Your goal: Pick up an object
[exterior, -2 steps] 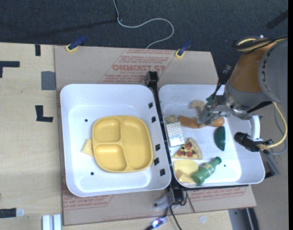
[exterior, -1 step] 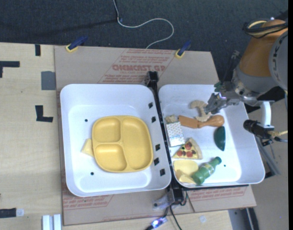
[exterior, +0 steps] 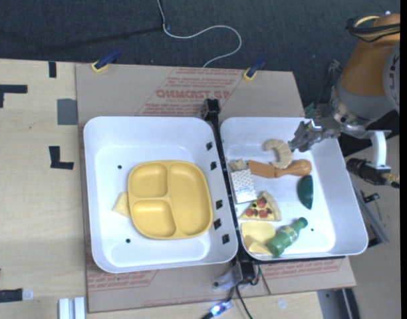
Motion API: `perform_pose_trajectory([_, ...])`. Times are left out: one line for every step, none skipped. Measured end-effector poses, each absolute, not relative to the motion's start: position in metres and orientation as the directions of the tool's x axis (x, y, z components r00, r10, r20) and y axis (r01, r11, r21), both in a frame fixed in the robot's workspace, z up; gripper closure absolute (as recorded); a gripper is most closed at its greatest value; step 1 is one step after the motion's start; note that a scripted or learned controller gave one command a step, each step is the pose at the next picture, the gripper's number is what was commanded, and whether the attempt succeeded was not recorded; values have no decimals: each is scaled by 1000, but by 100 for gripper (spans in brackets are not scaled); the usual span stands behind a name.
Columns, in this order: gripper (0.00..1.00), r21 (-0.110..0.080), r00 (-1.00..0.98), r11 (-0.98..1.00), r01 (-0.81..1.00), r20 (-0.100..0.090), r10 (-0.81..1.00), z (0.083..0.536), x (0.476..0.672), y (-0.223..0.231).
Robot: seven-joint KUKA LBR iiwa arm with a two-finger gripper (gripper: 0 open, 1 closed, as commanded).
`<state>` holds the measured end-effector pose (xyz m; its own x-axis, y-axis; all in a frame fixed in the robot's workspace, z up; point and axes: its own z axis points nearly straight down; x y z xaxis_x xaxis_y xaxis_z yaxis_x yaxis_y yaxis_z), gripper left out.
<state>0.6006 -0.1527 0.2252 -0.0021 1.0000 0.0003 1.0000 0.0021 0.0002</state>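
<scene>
The right bin [exterior: 343, 178] holds several toy items: a beige curved piece [exterior: 280, 150], an orange-brown sausage-like piece [exterior: 280, 169], a dark green oval piece [exterior: 305, 191], a pizza slice [exterior: 261, 208], a green bottle [exterior: 285, 238] lying on a pale yellow piece [exterior: 255, 234], and a small white patterned card [exterior: 243, 185]. My gripper [exterior: 302, 138] hangs over the bin's upper right part, just right of the beige curved piece. Nothing shows between its fingers.
The left bin [exterior: 100, 178] holds a yellow divided plate [exterior: 170, 198] with a pale yellow wedge [exterior: 121, 205] tucked at its left. Black clips line the wall between the bins. A white cable [exterior: 203, 32] lies behind the bench.
</scene>
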Motion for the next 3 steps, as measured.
perform_pose_trajectory([100,-2,-3,3,1000,0,1000,215,590,-106])
perform_pose_trajectory([100,-3,-4,4,1000,1,1000,227,572,-53])
perform_pose_trajectory([100,-3,-7,7,1000,2,1000,228,565,4])
